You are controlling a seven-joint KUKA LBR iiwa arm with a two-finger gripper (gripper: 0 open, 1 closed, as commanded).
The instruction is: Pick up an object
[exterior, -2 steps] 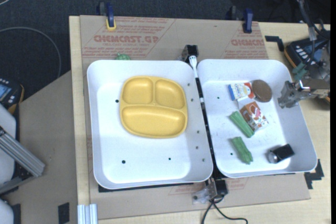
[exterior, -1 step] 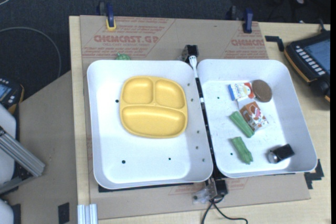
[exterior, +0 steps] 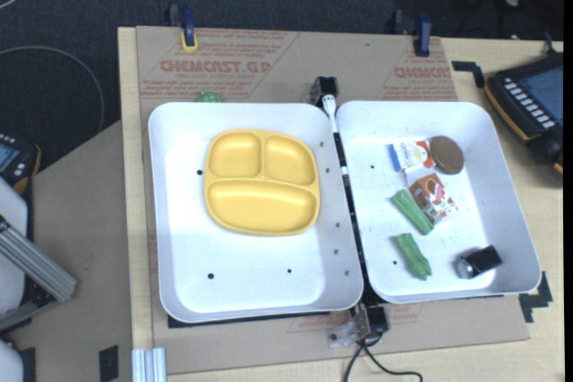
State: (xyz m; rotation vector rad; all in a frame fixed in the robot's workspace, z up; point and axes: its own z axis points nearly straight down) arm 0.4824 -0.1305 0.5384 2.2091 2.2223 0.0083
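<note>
The right bin (exterior: 506, 183) holds several small objects. A brown round disc (exterior: 447, 154) lies near its far side, next to a small blue, white and red packet (exterior: 411, 155). A red and white packet (exterior: 432, 196) sits in the middle. Two green pieces lie left of it: one (exterior: 412, 212) slanted beside the packet, the other (exterior: 413, 254) nearer the front. A small black and silver object (exterior: 478, 262) rests at the front right. The left bin (exterior: 179, 264) holds a yellow divided plate (exterior: 262, 182).
A yellow-edged tablet (exterior: 535, 98) lies at the right on the bench. Blue clamps (exterior: 187, 25) (exterior: 422, 36) grip the board's far edge. A small green thing (exterior: 209, 97) sits behind the left bin. Cables hang at the front (exterior: 363, 340).
</note>
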